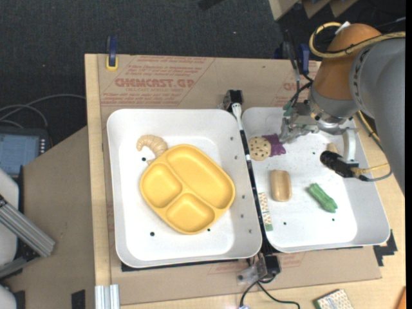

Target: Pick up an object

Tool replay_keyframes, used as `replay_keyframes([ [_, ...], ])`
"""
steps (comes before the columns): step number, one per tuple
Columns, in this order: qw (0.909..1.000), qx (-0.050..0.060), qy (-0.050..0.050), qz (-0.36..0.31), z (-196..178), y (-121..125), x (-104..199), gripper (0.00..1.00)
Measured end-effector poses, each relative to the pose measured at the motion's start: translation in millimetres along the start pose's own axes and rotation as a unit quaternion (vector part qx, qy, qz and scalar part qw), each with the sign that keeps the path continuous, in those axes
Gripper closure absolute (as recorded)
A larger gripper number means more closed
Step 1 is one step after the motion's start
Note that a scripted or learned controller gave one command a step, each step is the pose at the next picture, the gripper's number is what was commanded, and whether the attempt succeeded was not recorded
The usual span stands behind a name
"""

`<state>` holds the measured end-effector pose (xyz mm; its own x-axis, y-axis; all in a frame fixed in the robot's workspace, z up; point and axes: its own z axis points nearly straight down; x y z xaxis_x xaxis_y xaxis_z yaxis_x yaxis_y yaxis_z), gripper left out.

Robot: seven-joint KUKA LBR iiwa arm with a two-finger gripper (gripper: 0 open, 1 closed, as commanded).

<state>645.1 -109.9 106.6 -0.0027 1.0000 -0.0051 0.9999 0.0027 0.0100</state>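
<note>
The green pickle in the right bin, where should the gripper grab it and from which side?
Probably across the middle of the green pickle, coming straight down. It lies flat and slanted on the right bin floor, apart from its neighbours, so fingers should close over its narrow width.

Glossy yellow plastic tray (187, 188)

Hidden and cut-off parts, camera view

The gripper (293, 129) fingertips are too small and cluttered to be resolved. The purple object (277, 145) is partly covered by the spotted cookie (259, 148) and gripper. The curled tan piece (149, 143) is overlapped by the yellow tray (187, 188). The arm (373, 63) is cropped at the right edge.
</note>
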Motion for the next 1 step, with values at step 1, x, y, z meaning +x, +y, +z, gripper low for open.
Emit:
replay_keyframes([
  [1, 1.0000, 0.001, 0.000, 0.000, 0.7, -0.3, 0.2, 0.00],
])
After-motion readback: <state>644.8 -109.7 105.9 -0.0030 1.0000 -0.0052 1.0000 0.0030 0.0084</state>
